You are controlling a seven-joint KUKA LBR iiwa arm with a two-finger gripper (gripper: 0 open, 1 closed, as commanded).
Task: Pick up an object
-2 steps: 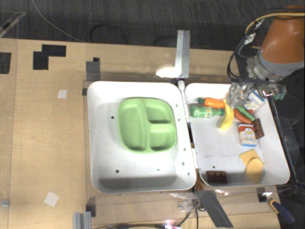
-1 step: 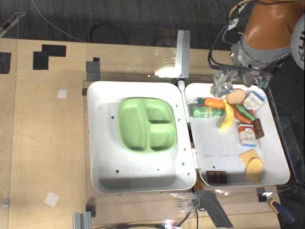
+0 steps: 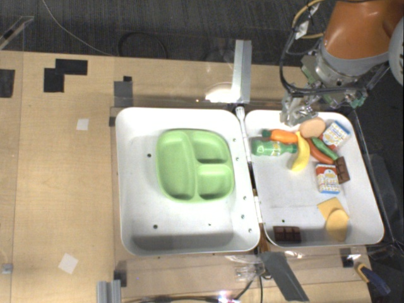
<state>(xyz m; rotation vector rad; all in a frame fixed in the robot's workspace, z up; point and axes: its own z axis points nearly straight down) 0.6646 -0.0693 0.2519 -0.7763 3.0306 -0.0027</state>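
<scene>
The claw [image 3: 297, 110] is hung over the back rim of the right bin [image 3: 372, 213], presumably for a descent; its opening cannot be told. Just below, a carrot [image 3: 279, 135], banana [image 3: 300, 156] and bottle [image 3: 273, 148] are crowded together.

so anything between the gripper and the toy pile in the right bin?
Nothing visible. The gripper hangs over the right bin's far rim, beside the orange carrot and tan ball. The pile is tightly packed, so neighbours crowd any pick.
</scene>
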